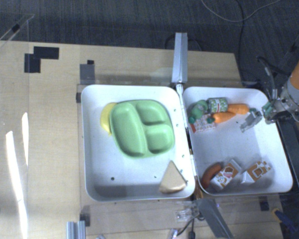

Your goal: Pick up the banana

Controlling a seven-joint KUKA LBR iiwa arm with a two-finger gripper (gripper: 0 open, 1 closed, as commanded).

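A pale wooden bench (50, 148) is seen from above, bearing two shallow white bins side by side. The left bin (89, 178) is set just left of an upright metal post (180, 59), which stands at the bench's far edge; the right bin (279, 178) is set just right of it, the two bins touching along their inner rims below the post. Black tape marks (40, 58) are stuck to the bench top well left of the post. A clear panel (10, 108) is laid over the bench's left part.
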